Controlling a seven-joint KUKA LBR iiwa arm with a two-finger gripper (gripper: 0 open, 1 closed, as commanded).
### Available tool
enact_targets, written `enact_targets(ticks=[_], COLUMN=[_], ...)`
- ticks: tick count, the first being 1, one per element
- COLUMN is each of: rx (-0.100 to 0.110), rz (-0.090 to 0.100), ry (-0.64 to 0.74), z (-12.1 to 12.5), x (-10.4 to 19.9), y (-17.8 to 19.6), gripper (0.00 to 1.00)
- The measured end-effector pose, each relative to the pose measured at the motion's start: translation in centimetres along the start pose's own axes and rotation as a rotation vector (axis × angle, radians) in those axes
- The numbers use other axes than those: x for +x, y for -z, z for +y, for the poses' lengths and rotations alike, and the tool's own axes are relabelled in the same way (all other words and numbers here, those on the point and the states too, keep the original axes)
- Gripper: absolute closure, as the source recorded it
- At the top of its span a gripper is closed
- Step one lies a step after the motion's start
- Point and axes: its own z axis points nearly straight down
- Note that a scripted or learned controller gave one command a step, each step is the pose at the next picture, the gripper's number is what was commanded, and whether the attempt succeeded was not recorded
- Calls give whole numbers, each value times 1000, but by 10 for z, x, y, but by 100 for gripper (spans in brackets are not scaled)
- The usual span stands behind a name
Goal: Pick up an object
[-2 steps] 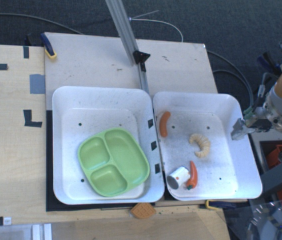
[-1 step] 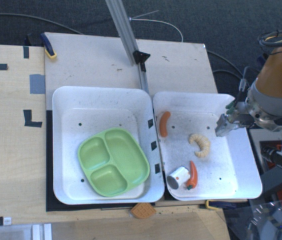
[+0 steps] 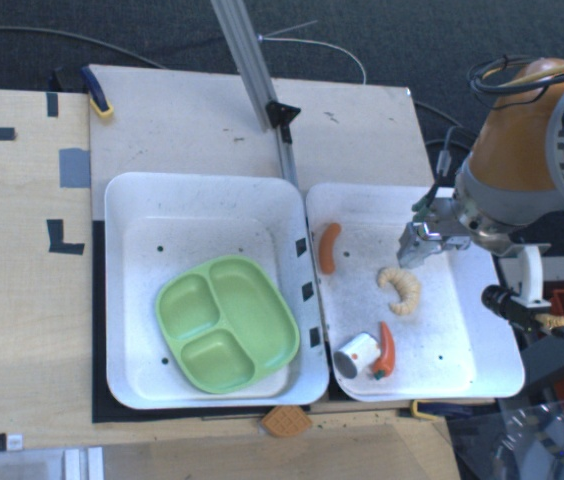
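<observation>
My gripper (image 3: 409, 251) hangs over the right bin (image 3: 482, 368), just above and right of a pale croissant-shaped piece (image 3: 400, 290). An orange sausage (image 3: 329, 247) lies near the bin's left wall. A small white cup (image 3: 357, 353) and an orange carrot (image 3: 386, 350) rest side by side at the bin's front. Nothing shows between the fingers.
The left bin (image 3: 132, 268) holds a green divided plate (image 3: 226, 323). A metal pole (image 3: 247, 53) slants over the bench toward the bins' shared wall. A waffle-like brown piece (image 3: 285, 422) lies on the bench in front of the bins.
</observation>
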Motion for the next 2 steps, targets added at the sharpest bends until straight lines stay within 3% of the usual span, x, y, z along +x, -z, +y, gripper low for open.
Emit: enact_targets(ticks=[2], rx=[0], rz=[0], ry=[1], z=[22], x=[118], y=[-15], gripper=[100])
